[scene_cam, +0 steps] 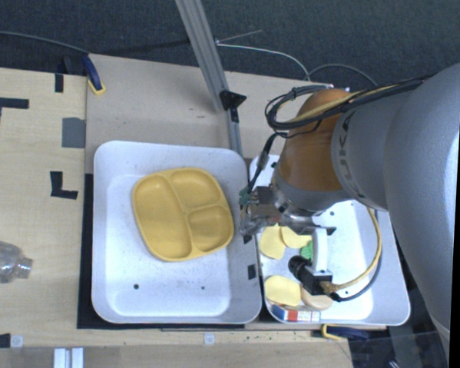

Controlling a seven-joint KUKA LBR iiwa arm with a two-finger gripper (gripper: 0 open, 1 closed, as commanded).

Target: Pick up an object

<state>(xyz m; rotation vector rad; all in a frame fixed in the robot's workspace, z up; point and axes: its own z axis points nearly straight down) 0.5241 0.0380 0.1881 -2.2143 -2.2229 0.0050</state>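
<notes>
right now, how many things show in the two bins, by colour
Yellow: 1, yellow divided plastic plate in the left white bin
Pale yellow: 3, pale yellow flat pieces in the right white bin
Green: 1, small green piece
Tan: 1, tan rounded lump
Mixed: 1, red, white and blue flat item
Total: 7 in view; the grey arm covers part of the right bin

arm (pixel 417 128): extends in from right | wrist (pixel 306 193): bent down | gripper (pixel 251 215): low, seemingly pointing left-down
</notes>
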